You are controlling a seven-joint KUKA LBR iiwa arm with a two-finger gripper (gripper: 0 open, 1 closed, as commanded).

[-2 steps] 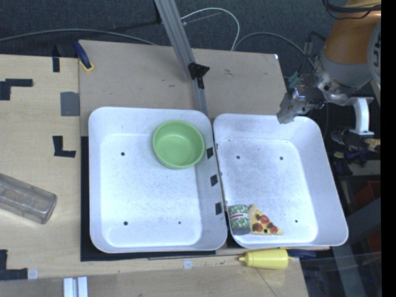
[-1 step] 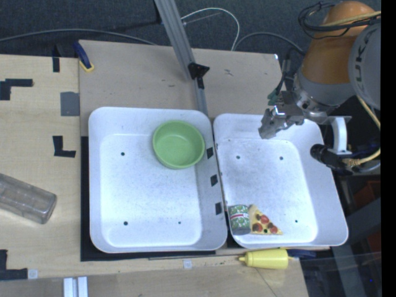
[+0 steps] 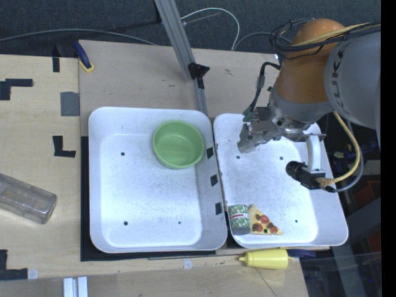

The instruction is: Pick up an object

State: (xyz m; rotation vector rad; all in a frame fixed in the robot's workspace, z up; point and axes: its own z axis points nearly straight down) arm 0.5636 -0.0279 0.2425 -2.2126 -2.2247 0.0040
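Gripper (image 3: 246,142): over the right white bin's (image 3: 328,228) upper-left area; you cannot tell its state. Nearest target: flat pizza-printed packet (image 3: 253,220), lower-left in that bin, well apart. Risk: you may close on bare floor. Round green bowl (image 3: 178,143) in left bin (image 3: 111,228); yellow bottle (image 3: 267,258) on worktop (image 3: 124,73).

So the arm (image 3: 322,67) came in from the upper right of the frame, grey body with that orange band bulging above the wrist. The end effector (image 3: 246,143) pointed down and left, sitting right of center, with cables looped around the wrist.
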